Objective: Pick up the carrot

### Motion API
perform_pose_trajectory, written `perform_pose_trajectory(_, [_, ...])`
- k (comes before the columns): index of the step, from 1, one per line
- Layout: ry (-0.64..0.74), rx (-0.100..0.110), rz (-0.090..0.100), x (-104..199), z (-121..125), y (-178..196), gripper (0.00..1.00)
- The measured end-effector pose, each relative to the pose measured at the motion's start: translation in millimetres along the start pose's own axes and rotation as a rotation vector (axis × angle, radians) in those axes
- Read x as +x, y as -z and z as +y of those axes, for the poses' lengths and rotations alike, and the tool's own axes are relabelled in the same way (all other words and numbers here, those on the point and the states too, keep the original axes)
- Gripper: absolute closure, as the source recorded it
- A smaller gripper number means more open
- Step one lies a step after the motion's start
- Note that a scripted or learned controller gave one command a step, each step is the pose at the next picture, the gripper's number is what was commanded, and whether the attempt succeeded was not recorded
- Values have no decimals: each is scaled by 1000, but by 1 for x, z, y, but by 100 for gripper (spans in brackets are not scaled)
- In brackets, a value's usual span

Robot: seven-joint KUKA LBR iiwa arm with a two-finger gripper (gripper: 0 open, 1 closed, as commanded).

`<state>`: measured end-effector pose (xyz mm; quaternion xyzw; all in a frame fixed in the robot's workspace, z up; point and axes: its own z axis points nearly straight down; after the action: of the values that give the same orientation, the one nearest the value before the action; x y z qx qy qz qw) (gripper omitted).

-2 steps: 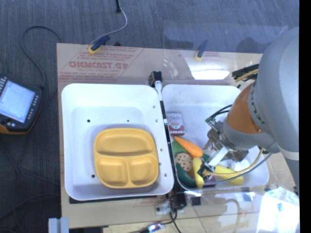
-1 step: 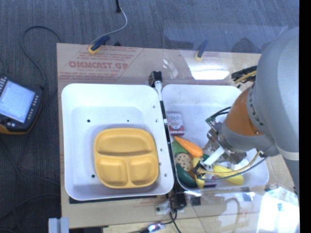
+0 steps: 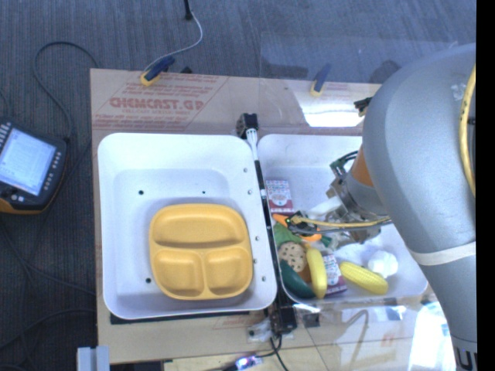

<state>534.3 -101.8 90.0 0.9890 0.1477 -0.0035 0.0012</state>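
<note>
Yellow plastic divided plate [image 3: 201,250] sits alone in the left shallow white bin [image 3: 124,161], nothing to do there. The small orange carrot [image 3: 308,236] is in the right shallow white bin [image 3: 309,149], close to its left wall and stuck in a pile. A round brown cookie [image 3: 291,255] and a yellow toy banana [image 3: 315,270] are right beside it. That crowding is the risk imo: a grab could close on a neighbour or shove the carrot under stuff. The claw [image 3: 344,207] hangs low just right of the carrot, can't tell if it's released or clenched, since the fat grey arm [image 3: 418,153] leaning in from the right covers most of it
</note>
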Motion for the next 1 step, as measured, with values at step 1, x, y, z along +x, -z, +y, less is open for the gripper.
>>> perform_pose_trajectory(1, [113, -2, 7, -19, -34, 170, 100])
